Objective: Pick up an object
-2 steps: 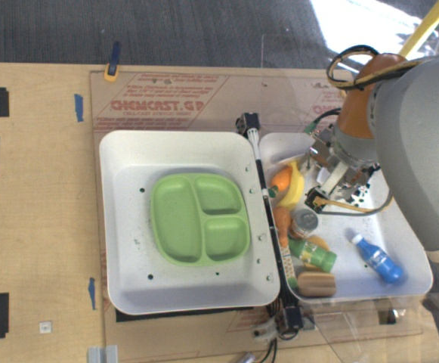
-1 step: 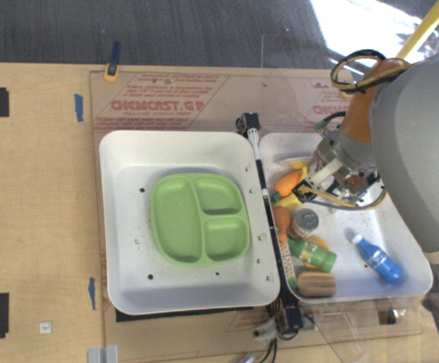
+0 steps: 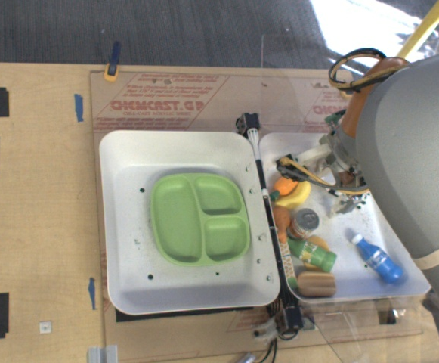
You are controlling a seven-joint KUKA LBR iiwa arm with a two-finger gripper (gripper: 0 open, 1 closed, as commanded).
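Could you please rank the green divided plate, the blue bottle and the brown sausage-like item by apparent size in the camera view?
Largest to smallest:
1. green divided plate, by far
2. blue bottle
3. brown sausage-like item
The last two look close in size, so their order is unsure.

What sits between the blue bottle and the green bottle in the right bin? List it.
In the camera view, nothing sits between them: bare white bin floor separates the blue bottle from the green bottle. The round grey tin sits further up.

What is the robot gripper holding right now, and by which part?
It cannot be told. The gripper is low in the right bin, above the toys near the banana, but the arm hides its tips, so no hold shows.
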